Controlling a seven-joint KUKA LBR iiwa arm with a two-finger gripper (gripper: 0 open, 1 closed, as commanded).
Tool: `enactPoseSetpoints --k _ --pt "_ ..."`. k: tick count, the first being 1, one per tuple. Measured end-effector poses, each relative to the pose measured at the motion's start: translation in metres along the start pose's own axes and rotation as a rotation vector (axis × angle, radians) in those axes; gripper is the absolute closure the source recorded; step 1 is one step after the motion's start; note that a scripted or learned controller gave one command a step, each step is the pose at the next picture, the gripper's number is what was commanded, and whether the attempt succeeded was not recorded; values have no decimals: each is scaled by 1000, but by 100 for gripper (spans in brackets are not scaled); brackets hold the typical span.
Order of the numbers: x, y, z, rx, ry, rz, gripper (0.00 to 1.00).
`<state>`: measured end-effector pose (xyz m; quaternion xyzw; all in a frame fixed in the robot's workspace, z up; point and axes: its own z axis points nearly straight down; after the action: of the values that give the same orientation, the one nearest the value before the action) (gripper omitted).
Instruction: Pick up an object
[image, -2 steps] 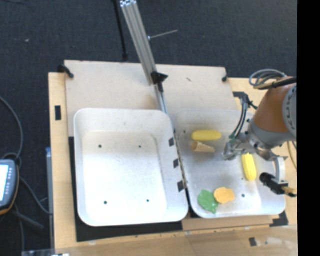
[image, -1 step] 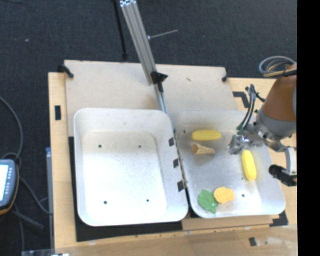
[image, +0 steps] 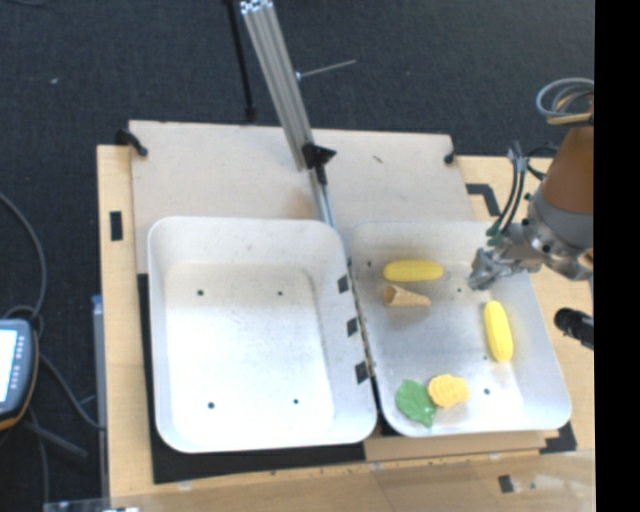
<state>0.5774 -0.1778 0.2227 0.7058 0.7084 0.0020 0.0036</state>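
The right bin (image: 530, 400) holds several small objects. A yellow banana-like piece (image: 413, 271) lies near its back, with a tan cone-shaped piece (image: 404, 296) just in front of it. A yellow corn cob (image: 498, 330) lies at the right side. A yellow-orange round piece (image: 448, 390) and a green leafy piece (image: 414, 402) sit together near the front. My gripper (image: 484, 273) hangs over the bin's back right part, above and left of the corn cob, right of the banana piece. Nothing shows between its fingers.
The left bin (image: 250, 330) stands beside the right one. A slanted aluminium bar (image: 285, 90) rises from the seam between the bins at the back. A handheld device (image: 12, 365) lies off the bench at the far left.
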Motion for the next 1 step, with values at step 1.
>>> enactPoseSetpoints --k 1 --pt "-2 2 -52 0 0 0 100"
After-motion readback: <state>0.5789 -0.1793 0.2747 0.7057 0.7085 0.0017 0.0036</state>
